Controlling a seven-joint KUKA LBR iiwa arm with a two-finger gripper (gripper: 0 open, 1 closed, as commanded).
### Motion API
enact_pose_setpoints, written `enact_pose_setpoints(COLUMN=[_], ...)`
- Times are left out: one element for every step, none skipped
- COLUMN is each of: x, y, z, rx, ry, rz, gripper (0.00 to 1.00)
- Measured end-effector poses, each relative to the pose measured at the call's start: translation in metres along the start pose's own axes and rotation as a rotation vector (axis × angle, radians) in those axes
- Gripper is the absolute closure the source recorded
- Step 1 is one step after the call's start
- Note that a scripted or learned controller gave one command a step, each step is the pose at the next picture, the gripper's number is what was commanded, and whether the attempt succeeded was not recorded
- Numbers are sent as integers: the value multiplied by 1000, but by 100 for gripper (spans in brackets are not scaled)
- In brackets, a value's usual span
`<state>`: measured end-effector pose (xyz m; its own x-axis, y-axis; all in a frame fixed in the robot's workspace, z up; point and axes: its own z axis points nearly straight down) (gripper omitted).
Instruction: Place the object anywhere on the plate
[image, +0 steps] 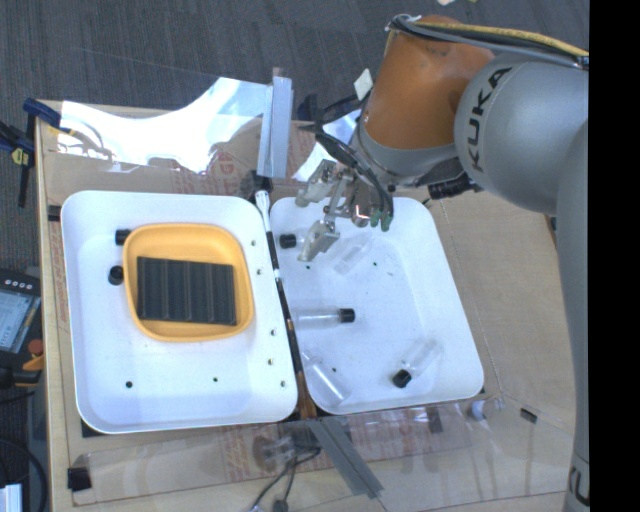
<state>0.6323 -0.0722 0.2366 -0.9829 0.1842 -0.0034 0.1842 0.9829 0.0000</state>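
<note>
Two shallow white bins sit side by side on the surface. The left bin carries the plate, a yellow, round-cornered dish with a dark ribbed centre, lying flat near the middle of the bin so that a drop from above can land anywhere on it. The right bin serves as the supply side: loose clear vials with black caps lie scattered on its floor. One vial lies on its side near the bin's middle, well apart from the plate; a second vial lies tilted toward the near right corner; a small dark cap rests close to the divider between the bins.

The arm reaches in from the right, its orange band above the wrist, and poses the tool over the far left part of the right bin, pointing down toward the floor. This placement suits a pick from the supply side rather than a release, since the tool hangs apart from the plate. Whether the tool is released or clenched cannot be told; the metal parts blur against the white floor, and a pale shape just beside it may be another vial. The task's object therefore appears to lie in the right bin, not yet on the plate.
</note>
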Motion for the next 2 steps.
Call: enact_pose_setpoints(x=[-18, -19], y=[-30, -6], z=[15, 15], rx=[0, 0], ry=[1, -3], rz=[-18, -357], gripper=[0, 0])
